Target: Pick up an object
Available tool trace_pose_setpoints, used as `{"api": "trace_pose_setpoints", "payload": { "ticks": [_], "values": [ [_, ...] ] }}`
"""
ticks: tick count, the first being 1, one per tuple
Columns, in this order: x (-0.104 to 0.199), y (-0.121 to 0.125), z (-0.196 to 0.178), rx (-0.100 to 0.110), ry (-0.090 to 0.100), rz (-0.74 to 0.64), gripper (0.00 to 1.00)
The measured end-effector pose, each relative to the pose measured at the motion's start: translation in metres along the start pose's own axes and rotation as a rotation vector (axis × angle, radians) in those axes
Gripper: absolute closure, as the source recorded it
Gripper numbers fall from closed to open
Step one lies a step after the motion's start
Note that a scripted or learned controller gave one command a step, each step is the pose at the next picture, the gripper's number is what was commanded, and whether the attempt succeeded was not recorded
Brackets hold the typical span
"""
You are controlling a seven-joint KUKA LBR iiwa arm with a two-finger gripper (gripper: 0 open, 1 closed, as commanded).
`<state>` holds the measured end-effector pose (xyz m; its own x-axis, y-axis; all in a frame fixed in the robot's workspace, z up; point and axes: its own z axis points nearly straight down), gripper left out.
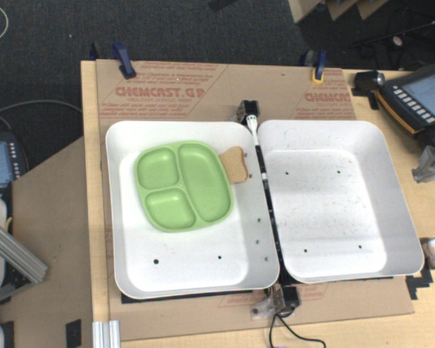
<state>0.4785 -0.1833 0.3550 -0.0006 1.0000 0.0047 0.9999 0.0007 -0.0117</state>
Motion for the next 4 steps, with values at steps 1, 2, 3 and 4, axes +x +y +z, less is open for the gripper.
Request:
{"api": "trace_pose_setpoints", "payload": {
  "ticks": [1,2,3,4],
  "values": [
    [-0.008,0.020,-0.101,-0.025,-0.011,-0.001,1.00],
    [0.021,0.018,-0.009,-0.003,-0.001,-0.002,1.00],
    [0.038,0.038,-0.156,-0.032,-0.010,-0.003,1.00],
    [0.069,0.041,-0.023,0.002,-0.001,-0.002,1.00]
  ]
}}
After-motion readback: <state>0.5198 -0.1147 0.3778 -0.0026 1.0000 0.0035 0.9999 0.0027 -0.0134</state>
